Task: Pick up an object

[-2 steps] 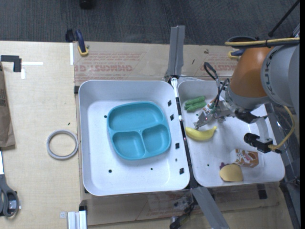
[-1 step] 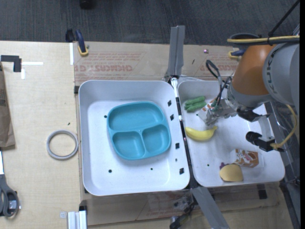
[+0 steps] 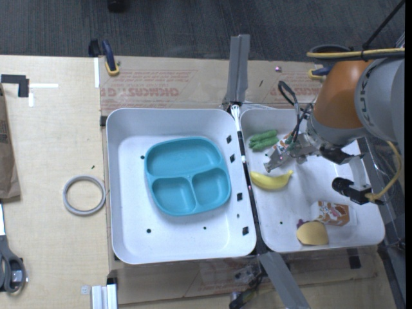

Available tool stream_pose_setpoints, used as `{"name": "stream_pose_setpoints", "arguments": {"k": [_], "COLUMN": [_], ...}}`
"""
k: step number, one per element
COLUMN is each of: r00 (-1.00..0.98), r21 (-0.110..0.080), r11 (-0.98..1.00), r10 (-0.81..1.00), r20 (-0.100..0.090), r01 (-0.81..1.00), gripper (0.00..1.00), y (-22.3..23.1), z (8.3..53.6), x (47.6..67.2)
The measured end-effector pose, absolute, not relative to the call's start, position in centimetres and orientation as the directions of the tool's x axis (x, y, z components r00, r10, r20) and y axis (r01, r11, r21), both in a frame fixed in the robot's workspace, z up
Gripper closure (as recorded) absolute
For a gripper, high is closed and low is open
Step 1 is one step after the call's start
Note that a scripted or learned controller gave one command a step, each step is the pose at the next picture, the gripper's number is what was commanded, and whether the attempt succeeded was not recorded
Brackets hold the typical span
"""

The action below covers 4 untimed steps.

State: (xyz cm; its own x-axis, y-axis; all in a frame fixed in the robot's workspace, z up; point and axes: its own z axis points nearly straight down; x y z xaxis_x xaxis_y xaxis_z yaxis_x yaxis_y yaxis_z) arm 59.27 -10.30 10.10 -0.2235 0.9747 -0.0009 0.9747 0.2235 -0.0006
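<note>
Banana (image 3: 271,180) in right bin (image 3: 367,237), just below gripper (image 3: 278,159), apart from it. Jaw state: cannot tell. Blue divided tray (image 3: 187,176) in left bin (image 3: 122,192), far left of jaws. Green pods (image 3: 263,139) just above-left. Yellow round piece (image 3: 313,234) well below.

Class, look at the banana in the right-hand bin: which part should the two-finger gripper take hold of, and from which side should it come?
Grip the banana across its thick middle, coming straight down from above. It lies flat on the floor of the right bin, curved and long left to right, so the fingers should probably close across its narrow width. The tapered ends offer less purchase. The gripper hovers just above it.
</note>
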Motion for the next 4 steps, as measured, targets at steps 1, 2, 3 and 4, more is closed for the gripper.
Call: {"name": "stream_pose_setpoints", "arguments": {"k": [1, 2, 3, 4], "r00": [-0.429, -0.424, -0.454, -0.256], "r21": [-0.001, 0.0, 0.0, 0.0], "r11": [0.429, 0.424, 0.454, 0.256], "r10": [0.903, 0.905, 0.891, 0.967], "r20": [0.001, 0.0, 0.0, -0.002], "r01": [0.903, 0.905, 0.891, 0.967], "gripper": [0.0, 1.0, 1.0, 1.0], "y": [-11.5, -11.5, -15.3, -7.5], "z": [9.1, 10.0, 10.6, 26.8], "x": [53.9, 53.9, 50.8, 50.4]}}
